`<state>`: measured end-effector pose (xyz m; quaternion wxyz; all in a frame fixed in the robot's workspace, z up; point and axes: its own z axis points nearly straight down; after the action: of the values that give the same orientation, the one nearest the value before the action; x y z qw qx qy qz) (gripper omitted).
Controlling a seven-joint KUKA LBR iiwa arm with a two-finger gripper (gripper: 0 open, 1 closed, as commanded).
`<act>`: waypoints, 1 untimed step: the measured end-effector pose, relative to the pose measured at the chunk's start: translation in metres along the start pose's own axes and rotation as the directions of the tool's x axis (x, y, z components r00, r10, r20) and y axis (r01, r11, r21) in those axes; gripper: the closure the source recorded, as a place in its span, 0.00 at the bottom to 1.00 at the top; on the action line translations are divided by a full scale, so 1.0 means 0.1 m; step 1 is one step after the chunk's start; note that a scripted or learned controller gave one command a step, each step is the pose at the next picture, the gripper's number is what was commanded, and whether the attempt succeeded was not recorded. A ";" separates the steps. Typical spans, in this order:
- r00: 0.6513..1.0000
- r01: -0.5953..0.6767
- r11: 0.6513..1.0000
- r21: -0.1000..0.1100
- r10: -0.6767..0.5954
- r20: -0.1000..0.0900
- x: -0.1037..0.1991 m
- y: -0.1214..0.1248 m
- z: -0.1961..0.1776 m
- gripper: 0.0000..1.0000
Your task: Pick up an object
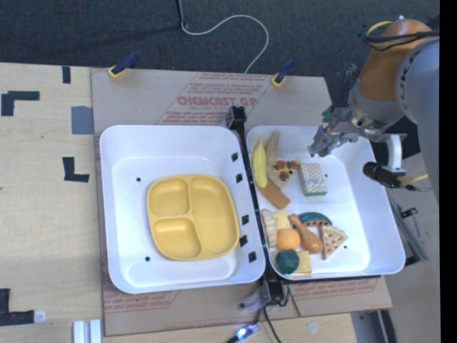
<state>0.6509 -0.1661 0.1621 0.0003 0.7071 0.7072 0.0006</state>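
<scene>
Here the toy food [296,213] lies heaped along the left side of the right bin [371,227], a banana [259,164] at the top; the gripper [319,146] hangs above the bin's upper part, holding nothing, its opening unclear. The left bin [121,156] holds a yellow tray [193,216]. Both rest on cardboard [207,102] printed "CHEMCAST GP", beside dark carpet [86,13].
</scene>
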 end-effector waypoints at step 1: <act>1.000 0.001 1.000 -0.001 -0.001 0.001 -0.06 -0.04 -0.58 1.00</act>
<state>0.6466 -0.1726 0.2204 0.0012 0.7068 0.7074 0.0007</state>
